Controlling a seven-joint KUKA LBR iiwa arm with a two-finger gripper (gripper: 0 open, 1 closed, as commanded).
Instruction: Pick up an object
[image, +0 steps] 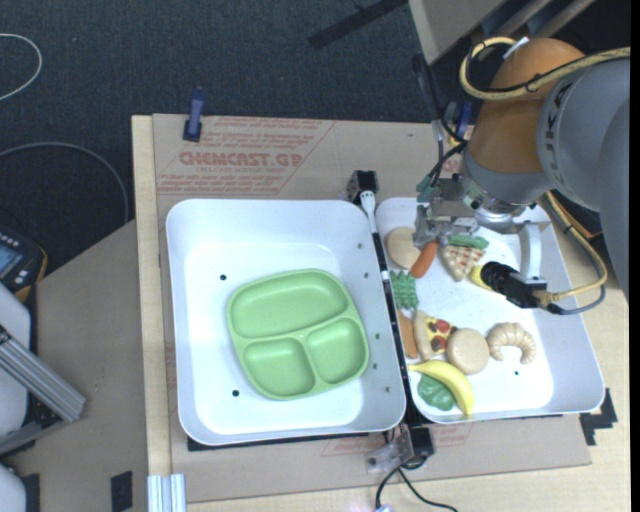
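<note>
The gripper (440, 222) hangs low over the right bin's (570, 375) far-left corner, just above a carrot (423, 261) and a waffle (460, 262). Finger spacing: cannot tell. A green divided plate (296, 331) lies in the left bin (195, 300).

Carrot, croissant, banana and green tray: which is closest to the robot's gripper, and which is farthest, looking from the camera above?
Counting from the gripper:
1. Carrot, just below it, at the right bin's top.
2. Croissant, lower right in that bin.
3. Banana, at that bin's bottom edge.
4. Green tray, over in the left bin.
</note>
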